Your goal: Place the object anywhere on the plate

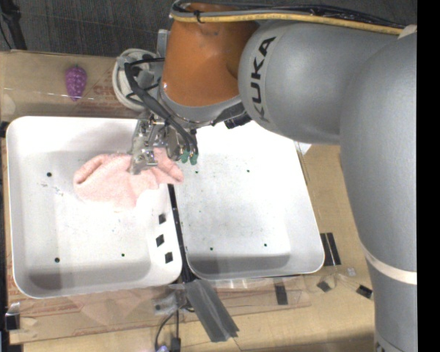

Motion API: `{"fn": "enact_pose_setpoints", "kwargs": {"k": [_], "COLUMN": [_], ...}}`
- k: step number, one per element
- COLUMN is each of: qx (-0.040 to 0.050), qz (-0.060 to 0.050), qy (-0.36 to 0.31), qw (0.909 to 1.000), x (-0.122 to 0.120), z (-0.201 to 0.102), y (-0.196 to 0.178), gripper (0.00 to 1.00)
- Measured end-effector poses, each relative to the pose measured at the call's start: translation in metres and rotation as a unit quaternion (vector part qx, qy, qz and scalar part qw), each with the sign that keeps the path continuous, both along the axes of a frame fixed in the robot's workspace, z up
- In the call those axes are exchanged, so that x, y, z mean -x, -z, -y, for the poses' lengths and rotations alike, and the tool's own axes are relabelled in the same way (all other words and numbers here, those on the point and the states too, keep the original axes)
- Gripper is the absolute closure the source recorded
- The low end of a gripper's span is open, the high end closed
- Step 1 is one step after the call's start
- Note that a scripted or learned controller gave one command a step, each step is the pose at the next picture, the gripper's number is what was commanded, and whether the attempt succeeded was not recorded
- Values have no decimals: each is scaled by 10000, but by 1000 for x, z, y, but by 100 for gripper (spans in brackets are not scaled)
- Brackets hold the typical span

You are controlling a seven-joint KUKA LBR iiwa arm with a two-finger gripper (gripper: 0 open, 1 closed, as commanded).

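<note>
On the desk (37, 79), the left bin (29, 196) holds the pink cloth (114, 178), its long axis running left from the tool (143, 156), whose tip sits on the cloth's right end, grip state impossible to tell.

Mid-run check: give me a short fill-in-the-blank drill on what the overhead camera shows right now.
1. The pink cloth lies in the ____ bin as the camera sees it.
2. The gripper hangs over the cloth's ____ edge in this view.
3. The small object on the cardboard beyond the bins is ____ in colour.
4. The band above the arm's wrist is ____.

Missing words: left; right; purple; orange
</note>
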State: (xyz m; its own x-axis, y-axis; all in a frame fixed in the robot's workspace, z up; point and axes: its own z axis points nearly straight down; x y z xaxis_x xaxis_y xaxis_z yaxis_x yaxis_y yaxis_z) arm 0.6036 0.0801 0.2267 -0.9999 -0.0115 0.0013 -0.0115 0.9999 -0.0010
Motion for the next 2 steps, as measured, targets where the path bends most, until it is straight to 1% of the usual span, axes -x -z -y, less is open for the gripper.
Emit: {"fn": "enact_pose_setpoints", "kwargs": {"k": [1,2], "qx": [3,3], "qz": [-10,-8], "qy": [3,4], "qw": [10000,10000], "x": [15,15], "z": [-50,-50], "y": [-4,-4], "gripper": [100,0]}}
